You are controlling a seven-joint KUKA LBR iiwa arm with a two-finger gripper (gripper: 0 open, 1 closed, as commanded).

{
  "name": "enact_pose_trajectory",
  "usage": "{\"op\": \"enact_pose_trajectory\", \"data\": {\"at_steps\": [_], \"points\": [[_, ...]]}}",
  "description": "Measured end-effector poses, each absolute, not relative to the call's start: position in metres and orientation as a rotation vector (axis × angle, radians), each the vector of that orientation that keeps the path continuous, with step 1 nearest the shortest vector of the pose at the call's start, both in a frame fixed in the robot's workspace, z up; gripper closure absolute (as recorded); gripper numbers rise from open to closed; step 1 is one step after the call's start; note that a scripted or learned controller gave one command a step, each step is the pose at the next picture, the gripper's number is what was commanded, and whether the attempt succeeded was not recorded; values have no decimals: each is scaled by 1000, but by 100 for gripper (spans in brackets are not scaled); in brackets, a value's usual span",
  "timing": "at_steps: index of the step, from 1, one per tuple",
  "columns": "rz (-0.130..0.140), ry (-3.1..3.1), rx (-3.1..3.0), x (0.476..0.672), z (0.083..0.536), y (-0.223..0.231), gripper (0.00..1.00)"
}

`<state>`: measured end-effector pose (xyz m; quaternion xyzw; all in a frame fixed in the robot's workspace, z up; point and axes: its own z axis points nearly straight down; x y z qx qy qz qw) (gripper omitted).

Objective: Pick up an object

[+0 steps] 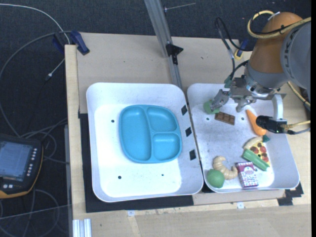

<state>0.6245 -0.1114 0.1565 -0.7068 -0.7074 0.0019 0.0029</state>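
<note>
Arm: the grey arm with the orange band is reaching in from the right and hanging over the far end of the right bin (291, 174).
Gripper: the gripper (230, 100) is hovering above the bin's far left corner, fingers spread wide, nothing lying between them.
Nearest candidate: a brown chocolate bar (224, 117) is lying flat on the bin floor, just below the gripper in the view.
Other candidates: a carrot (255, 123) is lying near the bar; a pizza slice (256, 146), a green pepper (256, 160), a red carton (248, 175), a croissant (224, 167) and a green ball (215, 178) are clustering at the near end.
Left bin: the left bin (98, 132) is holding a blue divided plate (149, 133).
Step in hand: judged as approach, before any grasp.
Next move: likely calling for descending over the bar and closing across its narrow side; a flat item is offering little height to grip.
</note>
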Motion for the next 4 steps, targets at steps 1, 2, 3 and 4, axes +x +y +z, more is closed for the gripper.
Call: {"op": "enact_pose_trajectory", "data": {"at_steps": [1,2,3,4], "points": [[7,-2217,-2216,617,112,-109,0],[2,-2220,-2219,618,94,-109,0],[-3,-2223,-2220,619,105,-108,100],[-6,-2224,-2225,616,151,-112,100]]}}
